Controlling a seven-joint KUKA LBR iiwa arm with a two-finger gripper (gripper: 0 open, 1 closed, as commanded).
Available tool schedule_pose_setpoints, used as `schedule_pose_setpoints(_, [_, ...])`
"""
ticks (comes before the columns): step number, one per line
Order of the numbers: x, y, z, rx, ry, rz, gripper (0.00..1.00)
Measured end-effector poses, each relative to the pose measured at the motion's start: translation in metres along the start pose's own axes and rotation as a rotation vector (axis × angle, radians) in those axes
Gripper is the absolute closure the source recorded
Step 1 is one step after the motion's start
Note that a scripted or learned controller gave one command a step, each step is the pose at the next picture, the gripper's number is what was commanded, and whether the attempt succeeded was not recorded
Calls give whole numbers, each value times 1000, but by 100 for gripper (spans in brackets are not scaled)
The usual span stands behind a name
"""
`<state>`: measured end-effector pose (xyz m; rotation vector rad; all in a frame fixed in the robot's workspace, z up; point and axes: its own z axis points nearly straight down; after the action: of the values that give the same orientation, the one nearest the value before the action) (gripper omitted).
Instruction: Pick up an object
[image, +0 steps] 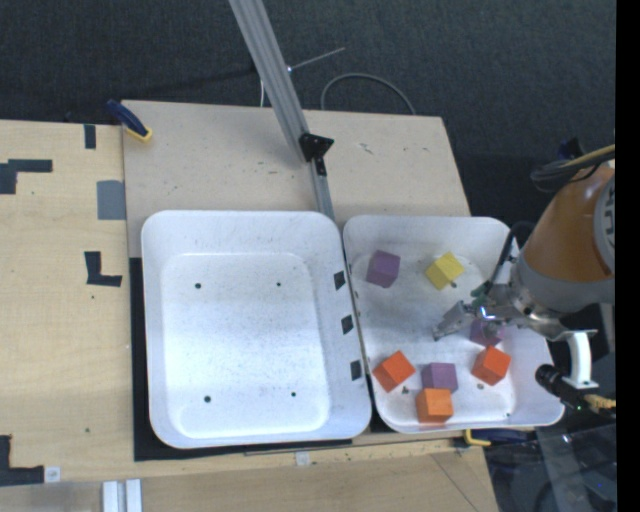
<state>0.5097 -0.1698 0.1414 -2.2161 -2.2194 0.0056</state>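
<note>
Orange cubes three, purple cubes three, yellow cube one

Grey arm with orange band reaching in from the right, gripper lowered, wrist angled leftward

Wooden bench bears two white bins side by side: left bin, right bin.
</note>
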Motion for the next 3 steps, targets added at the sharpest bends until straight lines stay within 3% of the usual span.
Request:
schedule_pose_setpoints(1, [1,-1,52,-3,-1,0,0])
schedule_pose_setpoints(2, [2,0,40,-3,1,0,100])
schedule_pose_setpoints(3, [2,0,-22,-11,-3,0,100])
